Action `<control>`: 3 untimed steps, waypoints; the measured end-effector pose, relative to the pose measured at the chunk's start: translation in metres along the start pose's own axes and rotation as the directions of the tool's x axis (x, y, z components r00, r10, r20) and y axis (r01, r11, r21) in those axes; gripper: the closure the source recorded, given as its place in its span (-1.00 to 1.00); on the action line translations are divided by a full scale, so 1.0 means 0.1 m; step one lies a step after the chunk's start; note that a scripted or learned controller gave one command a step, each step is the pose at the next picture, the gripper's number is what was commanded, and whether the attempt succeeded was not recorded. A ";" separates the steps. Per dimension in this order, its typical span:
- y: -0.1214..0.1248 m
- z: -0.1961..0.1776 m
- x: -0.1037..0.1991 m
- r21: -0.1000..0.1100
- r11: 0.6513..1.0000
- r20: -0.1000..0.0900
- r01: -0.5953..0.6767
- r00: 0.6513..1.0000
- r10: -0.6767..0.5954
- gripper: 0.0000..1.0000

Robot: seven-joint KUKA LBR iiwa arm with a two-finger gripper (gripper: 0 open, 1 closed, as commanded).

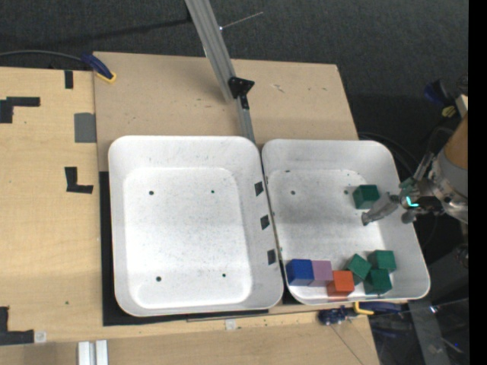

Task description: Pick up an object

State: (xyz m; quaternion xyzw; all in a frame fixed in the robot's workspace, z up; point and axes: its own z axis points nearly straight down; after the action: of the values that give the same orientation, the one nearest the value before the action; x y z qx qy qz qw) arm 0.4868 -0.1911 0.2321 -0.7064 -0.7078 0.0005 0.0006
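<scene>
Plywood bench (190, 90) has black tape marks (74, 179) on the left, a metal pole (213, 33) slanting across the top, and a blue-yellow clamp (100, 66) near the back.

One fixed overhead camera, slanted downward, both white bins (262, 154) in frame

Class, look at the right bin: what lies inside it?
The right bin holds a lone green block near the gripper, plus a front cluster: blue, purple, orange and three green blocks. Anything beneath the cluster is hidden.
</scene>
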 end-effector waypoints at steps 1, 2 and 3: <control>-0.02 0.65 0.02 0.007 1.000 -0.002 -0.002 1.000 0.002 -1.00; 0.00 1.25 0.11 0.007 1.000 -0.003 -0.001 1.000 0.001 -1.00; 0.00 1.41 0.11 0.002 1.000 0.000 -0.001 1.000 0.001 -1.00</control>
State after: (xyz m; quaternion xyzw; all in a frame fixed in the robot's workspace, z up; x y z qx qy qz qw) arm 0.4862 -0.1797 0.0908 -0.7067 -0.7075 0.0013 0.0015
